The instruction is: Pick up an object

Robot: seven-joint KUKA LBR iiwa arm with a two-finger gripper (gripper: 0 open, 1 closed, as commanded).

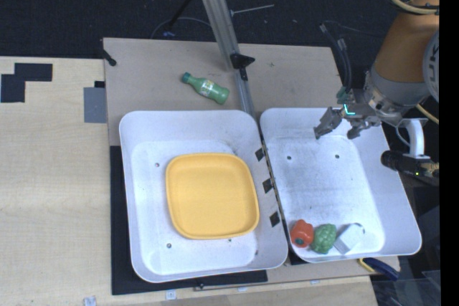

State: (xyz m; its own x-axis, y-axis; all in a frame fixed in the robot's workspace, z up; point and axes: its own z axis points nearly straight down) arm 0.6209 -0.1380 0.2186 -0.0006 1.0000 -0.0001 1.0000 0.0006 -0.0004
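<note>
My gripper [338, 127] hangs over the far edge of the right bin [337, 175], its two dark fingers spread open with nothing between them. At that bin's near edge lie three small objects side by side: a red-orange toy pepper [302, 233], a green lumpy toy [323, 238] and a white-grey block [348, 238]. They are well apart from the gripper, toward the front. The left bin [143, 147] holds a yellow square plate [212, 195].
A green bottle [206, 87] lies on the bench behind the left bin. A slanted metal post [222, 14] rises behind the gap between the bins. Black clips [267, 185] line the seam between them. The arm's grey and orange body [405, 54] fills the upper right.
</note>
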